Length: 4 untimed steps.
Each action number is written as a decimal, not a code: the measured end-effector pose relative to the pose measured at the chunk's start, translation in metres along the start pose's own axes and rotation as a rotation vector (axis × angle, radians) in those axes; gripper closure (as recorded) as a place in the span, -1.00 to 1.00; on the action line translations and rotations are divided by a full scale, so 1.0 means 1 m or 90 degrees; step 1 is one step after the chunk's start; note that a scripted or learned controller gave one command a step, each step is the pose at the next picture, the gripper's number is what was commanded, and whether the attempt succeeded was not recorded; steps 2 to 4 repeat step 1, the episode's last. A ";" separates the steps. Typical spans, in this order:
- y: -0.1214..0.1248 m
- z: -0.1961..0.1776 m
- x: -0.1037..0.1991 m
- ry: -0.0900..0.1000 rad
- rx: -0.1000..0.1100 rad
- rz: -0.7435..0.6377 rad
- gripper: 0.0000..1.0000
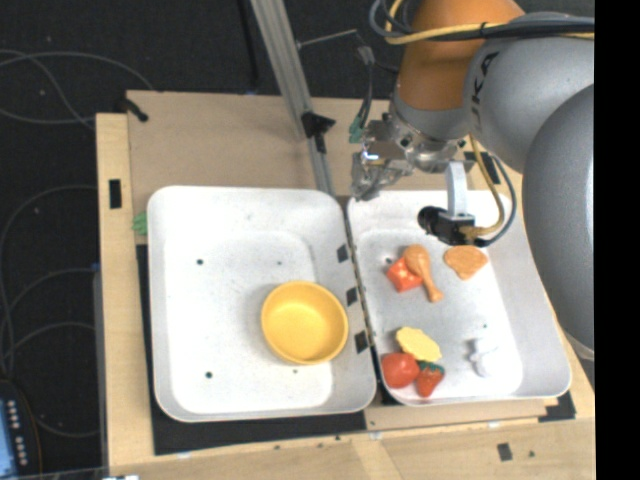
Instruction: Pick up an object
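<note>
One yellow bowl (304,321) in the left bin (200,228), seven small items in the right bin (520,298), gripper (368,183) state unclear

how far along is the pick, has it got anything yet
Nothing looks picked yet. The gripper hangs above the far edge of the right bin, with no object seen between its fingers. The toy food, including the drumstick and tomato, lies in that bin; the yellow bowl sits in the left bin.

We take this for a robotics lab: a big grey and orange arm (500,68) leans over a plywood bench (220,138) bearing two white bins (200,228), loose cables (40,78) trail across black floor, and a metal rail (285,68) rises behind.
</note>
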<state>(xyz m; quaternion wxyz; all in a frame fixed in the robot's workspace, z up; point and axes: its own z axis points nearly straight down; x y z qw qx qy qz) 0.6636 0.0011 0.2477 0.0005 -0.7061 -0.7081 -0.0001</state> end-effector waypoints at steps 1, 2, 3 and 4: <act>0.002 -0.008 0.050 0.001 -0.001 -0.003 1.00; 0.002 -0.008 0.050 0.001 -0.001 -0.003 1.00; 0.002 -0.008 0.050 0.001 -0.001 -0.003 1.00; 0.002 -0.008 0.050 0.001 -0.001 -0.003 1.00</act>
